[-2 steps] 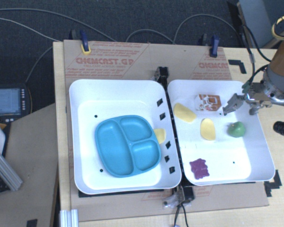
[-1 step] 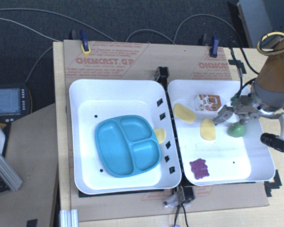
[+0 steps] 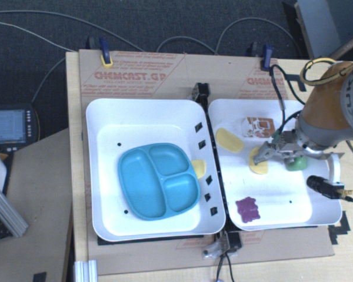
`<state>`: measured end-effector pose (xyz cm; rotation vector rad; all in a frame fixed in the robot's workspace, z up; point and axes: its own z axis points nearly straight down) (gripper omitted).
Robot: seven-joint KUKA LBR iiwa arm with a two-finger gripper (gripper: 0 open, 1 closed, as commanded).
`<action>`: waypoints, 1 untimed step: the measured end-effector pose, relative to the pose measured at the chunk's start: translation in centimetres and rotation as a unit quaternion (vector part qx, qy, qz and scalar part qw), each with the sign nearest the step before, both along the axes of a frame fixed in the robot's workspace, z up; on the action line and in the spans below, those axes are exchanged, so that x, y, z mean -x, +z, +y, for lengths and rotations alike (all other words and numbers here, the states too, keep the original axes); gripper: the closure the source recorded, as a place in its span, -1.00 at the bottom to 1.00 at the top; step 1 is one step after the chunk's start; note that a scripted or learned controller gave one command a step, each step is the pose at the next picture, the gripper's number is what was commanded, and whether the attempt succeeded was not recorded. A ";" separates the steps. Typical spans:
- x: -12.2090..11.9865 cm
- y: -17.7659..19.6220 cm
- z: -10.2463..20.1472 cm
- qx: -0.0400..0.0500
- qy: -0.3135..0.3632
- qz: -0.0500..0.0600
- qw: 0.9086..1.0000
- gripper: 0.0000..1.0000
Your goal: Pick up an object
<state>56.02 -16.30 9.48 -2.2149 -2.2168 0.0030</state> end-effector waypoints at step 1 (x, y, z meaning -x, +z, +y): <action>-0.2 1.5 -0.1 0.001 0.000 -0.004 1.000 1.00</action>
